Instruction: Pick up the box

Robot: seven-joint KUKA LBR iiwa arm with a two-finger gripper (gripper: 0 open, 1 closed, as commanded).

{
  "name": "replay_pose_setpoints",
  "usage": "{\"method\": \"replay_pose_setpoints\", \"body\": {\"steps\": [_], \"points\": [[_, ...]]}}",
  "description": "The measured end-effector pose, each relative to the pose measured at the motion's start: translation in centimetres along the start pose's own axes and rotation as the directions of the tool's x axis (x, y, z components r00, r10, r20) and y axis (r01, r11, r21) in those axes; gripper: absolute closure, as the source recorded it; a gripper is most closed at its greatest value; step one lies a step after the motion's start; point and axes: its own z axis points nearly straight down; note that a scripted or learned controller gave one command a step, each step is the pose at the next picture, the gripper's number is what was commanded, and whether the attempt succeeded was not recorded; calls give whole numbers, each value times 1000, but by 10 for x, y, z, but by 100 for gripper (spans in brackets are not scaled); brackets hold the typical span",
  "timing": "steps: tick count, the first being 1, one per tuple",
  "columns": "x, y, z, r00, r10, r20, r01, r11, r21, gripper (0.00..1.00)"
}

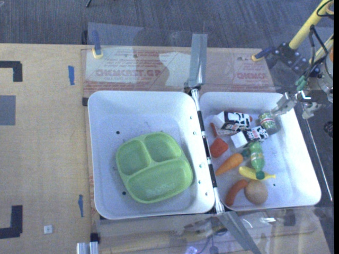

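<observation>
Black-and-white printed carton box (235,120) lies at ten o'clock in the right white bin (304,163), among toy foods. Two-finger gripper (279,108) hovers at its three o'clock, apart from it, presumably approaching; whether the claw is spread cannot be told.

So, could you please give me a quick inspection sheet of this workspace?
Surface: two white bins, left bin, right bin.
Job's things: black-and-white box in right bin's far part.
Clutter: green plate in left bin; carrot, can, potato in right bin.
Grippers: gripper above right bin's far right corner, beside the can.
Cables: black cables beside the arm.
Surroundings: grey carpet.
</observation>
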Motion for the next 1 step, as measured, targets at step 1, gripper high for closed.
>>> {"method": "replay_pose_setpoints", "body": {"steps": [1], "points": [[71,-15,98,998,59,0,-59,998,0,0]]}}
